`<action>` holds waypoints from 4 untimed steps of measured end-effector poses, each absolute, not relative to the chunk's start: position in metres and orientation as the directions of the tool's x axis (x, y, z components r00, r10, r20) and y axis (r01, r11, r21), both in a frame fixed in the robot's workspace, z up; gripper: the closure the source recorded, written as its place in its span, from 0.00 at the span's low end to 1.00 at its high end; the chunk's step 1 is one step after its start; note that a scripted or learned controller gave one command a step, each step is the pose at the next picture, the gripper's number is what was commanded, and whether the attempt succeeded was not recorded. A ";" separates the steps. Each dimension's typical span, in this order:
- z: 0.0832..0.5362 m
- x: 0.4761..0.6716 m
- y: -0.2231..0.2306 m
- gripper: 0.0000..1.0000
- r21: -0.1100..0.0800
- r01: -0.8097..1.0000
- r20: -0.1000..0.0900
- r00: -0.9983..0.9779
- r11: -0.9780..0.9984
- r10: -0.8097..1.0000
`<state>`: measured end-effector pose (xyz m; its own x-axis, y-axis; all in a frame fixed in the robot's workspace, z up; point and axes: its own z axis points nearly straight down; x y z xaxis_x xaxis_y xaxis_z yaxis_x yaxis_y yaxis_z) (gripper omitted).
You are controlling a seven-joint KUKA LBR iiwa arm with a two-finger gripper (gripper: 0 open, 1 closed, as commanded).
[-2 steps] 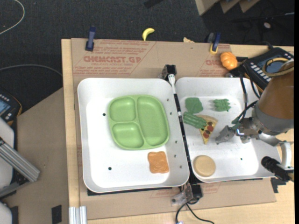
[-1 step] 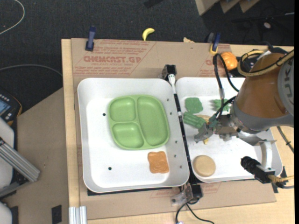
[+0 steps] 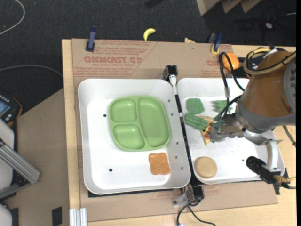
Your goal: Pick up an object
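Note:
My gripper [image 3: 214,131] hangs low in the right bin [image 3: 235,173], near its left-centre. A small red and yellow item [image 3: 206,135] lies right at its tip, partly hidden by it. Whether the gripper touches that item cannot be told. A green leafy piece [image 3: 194,105] and a long green item [image 3: 195,122] lie just left of and behind the gripper. Another green scrap [image 3: 220,105] peeks out beside the wrist. A round tan bun [image 3: 205,167] rests at the bin's front left.
The left bin [image 3: 94,164] holds a green divided plate [image 3: 139,122] and an orange-brown square piece [image 3: 159,163]. An orange ball [image 3: 229,60] and a yellow banana [image 3: 148,33] lie outside the bins at the back. The arm covers the right bin's right half.

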<state>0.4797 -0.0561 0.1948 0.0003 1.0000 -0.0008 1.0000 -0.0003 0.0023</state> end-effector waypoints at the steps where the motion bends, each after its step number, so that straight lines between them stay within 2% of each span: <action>1: 0.205 0.480 -0.056 1.00 0.005 1.000 -0.002 0.001 0.000 1.000; 2: 0.245 0.480 0.050 1.00 0.005 1.000 0.003 -0.012 0.011 1.000; 3: 0.373 0.481 0.027 1.00 0.015 1.000 0.001 -0.001 0.001 1.000; 4: 0.258 0.485 0.044 1.00 -0.012 1.000 -0.001 0.000 0.000 1.000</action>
<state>0.4853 0.0444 0.2583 -0.0001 1.0000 -0.0008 0.9999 0.0000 -0.0118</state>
